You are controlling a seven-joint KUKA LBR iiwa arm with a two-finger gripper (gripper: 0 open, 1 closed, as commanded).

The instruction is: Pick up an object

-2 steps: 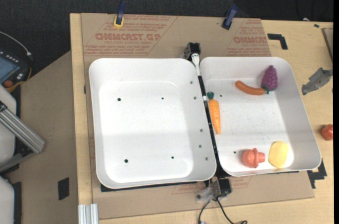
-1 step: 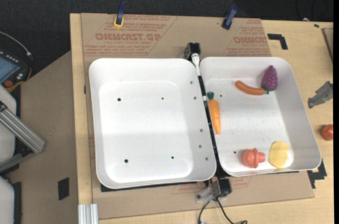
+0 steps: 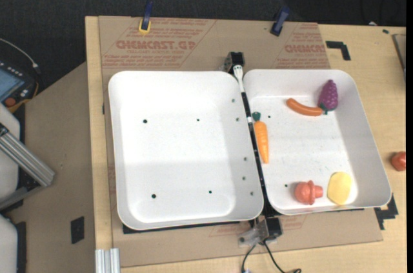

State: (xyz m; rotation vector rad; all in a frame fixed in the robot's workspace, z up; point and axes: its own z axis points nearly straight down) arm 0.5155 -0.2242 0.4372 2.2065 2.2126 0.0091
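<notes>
1. The step in hand looks like the very start: choosing a target and beginning the approach. Nothing in the frame is lifted, and every object lies on a bin floor.
2. Whether the claw is wide, narrow or holding anything, I cannot tell from this picture.
3. All the candidates lie in the right bin [image 3: 310, 149], which takes up the centre-right of the frame. The left bin [image 3: 174, 136] beside it offers nothing to pick.
4. The carrot [image 3: 260, 141] lies lengthwise right against the right bin's left wall, near the seam between the two bins, with its green end toward the top of the frame.
5. In the upper right of that bin, the orange sausage [image 3: 304, 108] lies crosswise, its right end touching or nearly touching the purple grapes [image 3: 328, 95].
6. At the bin's lower edge, the red toy [image 3: 308, 192] and the yellow lemon [image 3: 339, 188] sit just beside each other, close to the near wall.
7. A small reddish piece [image 3: 399, 161] rests outside the bins at the far right edge of the frame, on the bench.
8. As I judge it, the next move calls for settling on one object, coming down over it with the claw spread wide enough to straddle it, then closing and lifting.
9. None of the choices is free-standing. The carrot hugs a wall, and the other four sit in close pairs, so a straight descent risks bumping a wall or a neighbour. The sausage's left end has the most clear floor around it.
</notes>
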